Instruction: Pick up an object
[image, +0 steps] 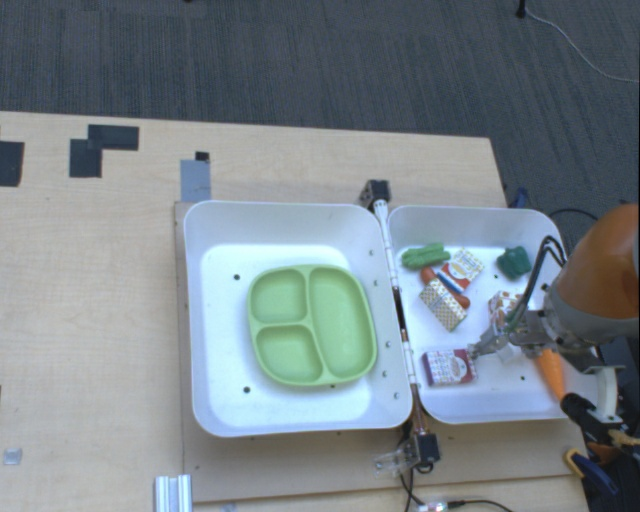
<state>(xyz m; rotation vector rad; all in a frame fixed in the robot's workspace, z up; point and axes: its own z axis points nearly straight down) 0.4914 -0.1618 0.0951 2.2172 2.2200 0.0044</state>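
The right bin (480, 400) holds several small items. A green pickle-shaped piece (425, 255) and a dark green piece (514, 261) lie at its far side. A small white carton (464, 266), a red stick (452, 281) and a patterned box (443, 304) sit in the middle. Near the front lies a red-and-white box (448, 367). My gripper (490, 343) hangs low over the bin, just right of that red-and-white box and below a white-and-red packet (505, 303). An orange carrot piece (551, 370) lies to the gripper's right.
The left bin (215, 290) holds a light green three-compartment plate (312, 325). The arm's orange band (610, 265) and grey wrist cover the right bin's right edge. Cables and connectors lie at the bench's front edge (420, 450).
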